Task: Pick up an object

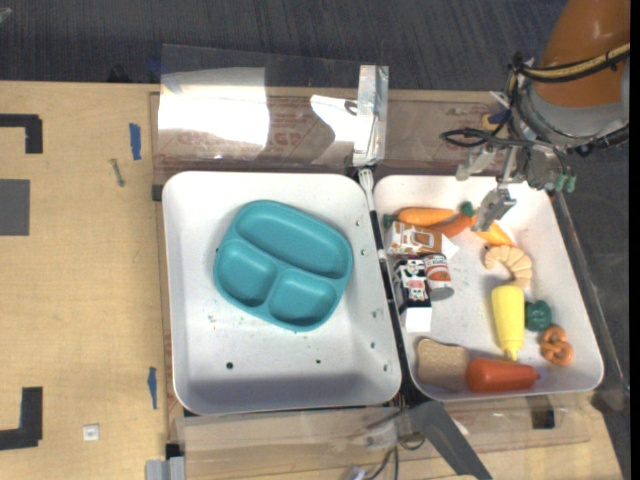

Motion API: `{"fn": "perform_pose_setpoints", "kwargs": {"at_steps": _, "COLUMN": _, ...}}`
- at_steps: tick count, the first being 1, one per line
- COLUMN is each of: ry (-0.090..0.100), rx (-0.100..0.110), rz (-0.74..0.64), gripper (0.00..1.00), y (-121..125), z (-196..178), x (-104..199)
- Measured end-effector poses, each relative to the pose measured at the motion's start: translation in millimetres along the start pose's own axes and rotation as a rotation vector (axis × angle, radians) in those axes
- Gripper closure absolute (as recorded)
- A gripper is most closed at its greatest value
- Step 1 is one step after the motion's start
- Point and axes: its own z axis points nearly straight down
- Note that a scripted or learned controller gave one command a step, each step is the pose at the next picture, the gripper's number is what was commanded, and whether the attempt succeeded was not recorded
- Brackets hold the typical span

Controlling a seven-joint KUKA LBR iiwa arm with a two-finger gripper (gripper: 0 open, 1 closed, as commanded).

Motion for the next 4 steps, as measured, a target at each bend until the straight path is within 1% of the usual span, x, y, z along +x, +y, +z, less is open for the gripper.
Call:
{"fn": "perform_pose_setpoints", "kwargs": {"at_steps": 1, "ry": -0.006, "rx": 0.001, "rz": -0.244, "gripper": 0.00, "y": 19.9, "z": 104.1, "x": 50.3}}
{"fn": "perform_pose_setpoints", "kwargs": {"at_steps": 2, "ry": -0.024, "rx": 0.013, "rz": -0.365, "gripper": 0.00, "y": 26.2, "z": 112.0, "x": 93.5}}
{"fn": "perform_pose_setpoints", "kwargs": {"at_steps": 3, "ry": -0.008, "rx": 0.002, "rz": -0.363, "gripper": 0.00, "y": -27.3, "z": 33.2, "x": -6.5}}
{"fn": "perform_pose_setpoints", "kwargs": {"at_steps": 4, "ry": -0.005, "rx": 0.000, "rz": -0.340, "gripper": 0.00, "y": -41.8, "z": 112.5, "x": 55.4}}
